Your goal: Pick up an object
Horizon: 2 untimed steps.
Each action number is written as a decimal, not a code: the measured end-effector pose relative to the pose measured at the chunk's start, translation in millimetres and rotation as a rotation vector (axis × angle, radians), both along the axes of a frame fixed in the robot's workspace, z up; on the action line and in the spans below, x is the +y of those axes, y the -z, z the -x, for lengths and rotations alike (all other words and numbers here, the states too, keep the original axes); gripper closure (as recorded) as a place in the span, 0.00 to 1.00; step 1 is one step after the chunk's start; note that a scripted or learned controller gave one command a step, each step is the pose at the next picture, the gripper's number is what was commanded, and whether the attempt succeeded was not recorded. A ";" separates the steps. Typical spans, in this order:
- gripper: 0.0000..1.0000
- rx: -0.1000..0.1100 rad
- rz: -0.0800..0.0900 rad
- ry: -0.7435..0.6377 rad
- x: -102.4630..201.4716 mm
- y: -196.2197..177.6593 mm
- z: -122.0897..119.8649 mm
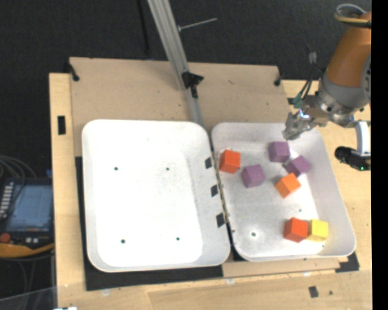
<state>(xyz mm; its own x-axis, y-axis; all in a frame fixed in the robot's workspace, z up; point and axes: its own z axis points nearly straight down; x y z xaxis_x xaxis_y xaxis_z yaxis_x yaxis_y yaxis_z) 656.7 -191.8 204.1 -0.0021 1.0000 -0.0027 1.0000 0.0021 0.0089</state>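
The right bin (265, 237) holds several small blocks. An orange block (229, 161) lies near its left wall. Three purple blocks sit in the upper part: one in the middle (253, 175), one higher up (279, 151), one further right (299, 165). Another orange block (288, 185) rests just below them. Near the front right corner a red-orange block (297, 228) touches a yellow block (319, 228). My gripper (295, 128) hangs over the bin's far right part, just above and right of the upper purple block. Nothing shows between its fingers.
The left bin (149, 192) stands beside the right one, with small black clips along their shared edge. A slanted metal rail (171, 41) reaches from the top down to the bins' far edge. A handheld controller (22, 215) lies off the bench at the left.
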 end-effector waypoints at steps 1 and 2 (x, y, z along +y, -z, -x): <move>1.00 0.002 -0.001 -0.001 -1.6 -42.3 -1.2; 1.00 0.008 -0.002 -0.003 51.9 -36.5 10.6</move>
<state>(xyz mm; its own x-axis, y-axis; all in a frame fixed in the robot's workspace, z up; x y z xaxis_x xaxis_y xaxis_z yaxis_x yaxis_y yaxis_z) 646.2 -140.0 240.6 -0.0055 1.0000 -0.0003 1.0000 0.0055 0.0010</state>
